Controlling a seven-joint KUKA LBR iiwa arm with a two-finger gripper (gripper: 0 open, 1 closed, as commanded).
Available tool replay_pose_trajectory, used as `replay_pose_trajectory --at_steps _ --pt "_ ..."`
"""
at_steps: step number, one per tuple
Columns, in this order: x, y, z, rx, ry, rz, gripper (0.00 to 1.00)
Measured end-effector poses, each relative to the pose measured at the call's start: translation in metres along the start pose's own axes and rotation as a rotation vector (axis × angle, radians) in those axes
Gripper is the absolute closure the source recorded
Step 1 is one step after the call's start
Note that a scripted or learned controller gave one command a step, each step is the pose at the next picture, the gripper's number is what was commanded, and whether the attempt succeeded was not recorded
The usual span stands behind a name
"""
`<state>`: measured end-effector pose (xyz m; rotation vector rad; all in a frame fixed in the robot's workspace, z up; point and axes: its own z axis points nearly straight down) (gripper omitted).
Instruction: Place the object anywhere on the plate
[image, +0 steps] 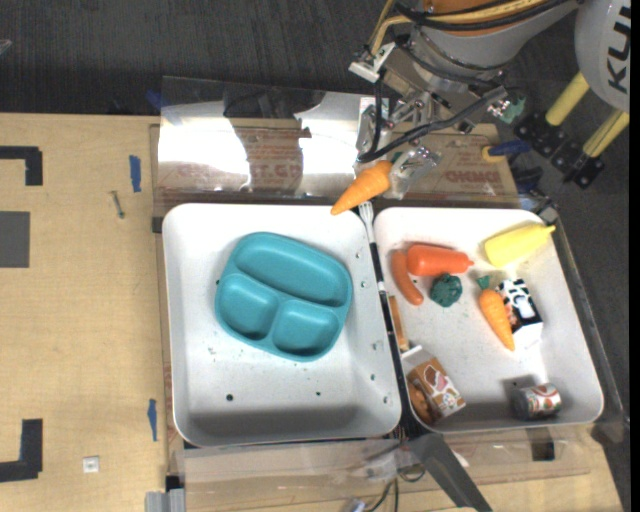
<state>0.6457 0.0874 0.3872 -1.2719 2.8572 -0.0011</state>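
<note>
**Open left bin, crowded right bin**

The left bin (190, 400) carries a teal plate (284, 294) near its middle, with bare white floor all round it, widest toward the near edge. The right bin (575, 340) is cluttered: a red sausage (436, 259), a green lump (447, 290), a carrot (496, 314), a yellow corn cob (515, 243), a snack packet (437, 390) and a can (537, 400), leaving an open patch mid-floor. The end effector (395, 165) hangs over the far rim with a toy carrot (362, 187).

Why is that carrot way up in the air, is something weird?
Only that: the carrot hangs tilted at the gripper, above the back rims where the bins meet. It has not reached the teal plate in the left bin.
</note>
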Motion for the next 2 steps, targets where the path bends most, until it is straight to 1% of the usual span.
replay_pose_trajectory --at_steps 1,2 --pt "-0.0135 0.0157 0.1405 -0.011 0.013 0.076 1.0" --pt "-0.0146 0.0139 0.1348 -0.004 0.005 0.077 0.0"
